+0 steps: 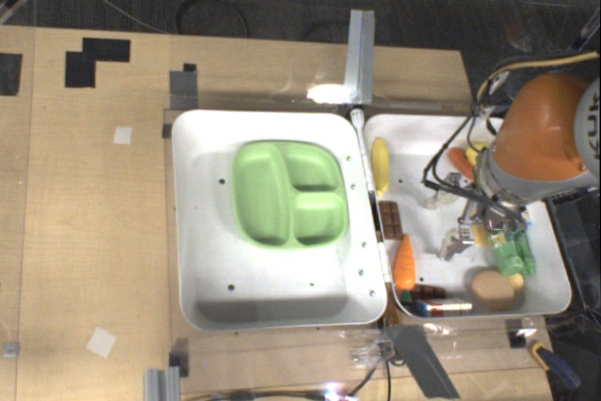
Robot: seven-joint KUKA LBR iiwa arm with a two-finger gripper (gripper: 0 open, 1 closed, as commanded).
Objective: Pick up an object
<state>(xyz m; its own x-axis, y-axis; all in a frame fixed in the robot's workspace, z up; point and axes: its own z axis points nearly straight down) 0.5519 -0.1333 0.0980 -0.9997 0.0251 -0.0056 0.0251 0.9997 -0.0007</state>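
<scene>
The gripper hangs low inside the right bin, under the arm's orange band, and its metal fingers are too small and cluttered with cables to tell whether they stand apart or together; nothing can be made out between them. Just to its right lies a green, crinkly object, apparently touching or very near the fingers. Below and to the right rests a rounded tan lump, smooth and potato-like. To the gripper's left lie a tapered orange carrot, a dark brown ridged chocolate bar and, further up, a smooth yellow banana-shaped piece. Well to the left, the left bin holds a pale green divided plastic tray.
</scene>
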